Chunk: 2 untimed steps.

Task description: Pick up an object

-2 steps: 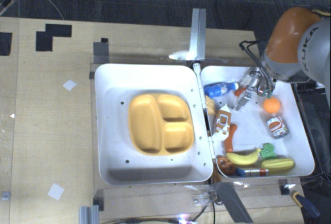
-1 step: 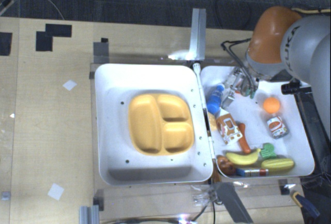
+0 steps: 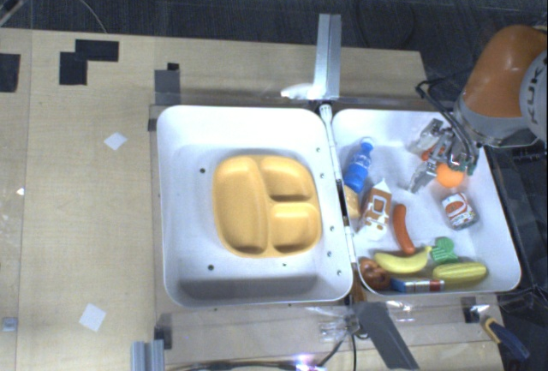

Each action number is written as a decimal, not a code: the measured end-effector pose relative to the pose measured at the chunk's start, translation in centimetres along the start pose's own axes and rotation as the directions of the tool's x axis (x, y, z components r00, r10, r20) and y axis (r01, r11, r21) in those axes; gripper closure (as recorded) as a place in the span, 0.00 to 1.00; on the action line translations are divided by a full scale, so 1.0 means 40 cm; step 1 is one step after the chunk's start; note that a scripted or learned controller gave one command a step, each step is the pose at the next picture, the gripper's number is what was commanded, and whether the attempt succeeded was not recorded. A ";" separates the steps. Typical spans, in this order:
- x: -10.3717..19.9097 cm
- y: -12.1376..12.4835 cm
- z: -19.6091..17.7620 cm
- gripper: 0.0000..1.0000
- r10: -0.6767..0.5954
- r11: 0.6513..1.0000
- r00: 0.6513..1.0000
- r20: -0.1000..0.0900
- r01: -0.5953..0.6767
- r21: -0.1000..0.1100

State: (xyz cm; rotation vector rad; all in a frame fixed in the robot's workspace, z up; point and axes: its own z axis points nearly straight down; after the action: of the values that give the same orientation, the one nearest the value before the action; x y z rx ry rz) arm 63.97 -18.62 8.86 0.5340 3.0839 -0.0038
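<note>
In the camera view, the gripper (image 3: 438, 157) is low in the right bin (image 3: 501, 228), near its back right corner, and the arm comes in from the right with its orange band above the wrist. An orange ball (image 3: 449, 176) sits at the fingertips, but we cannot tell if the fingers are apart or closed, or if they hold it.

We judge that the ball is the thing to be picked, because the gripper is directly at it. A ball has no long axis and points nowhere, so the approach angle should matter little.

The other objects lie loose, as if dropped in. A small can (image 3: 459, 211) lies tilted just in front of the ball. The blue bottle (image 3: 357, 165) lies near the left wall, cap toward the back. A banana (image 3: 403, 261) and a yellow-green fruit (image 3: 461, 272) lie along the front edge, their long axes parallel to it.

The left bin (image 3: 175, 215) carries a yellow divided tray (image 3: 264, 205), flat in its middle.
</note>
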 end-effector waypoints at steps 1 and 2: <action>0.220 -0.029 -0.109 0.00 0.112 0.994 0.994 -0.002 -0.112 -0.002; -0.012 0.038 -0.025 0.00 0.411 0.911 0.911 -0.004 -0.411 -0.001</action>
State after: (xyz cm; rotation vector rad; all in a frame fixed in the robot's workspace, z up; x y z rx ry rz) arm 64.91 -17.35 9.87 1.1721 2.9054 0.0033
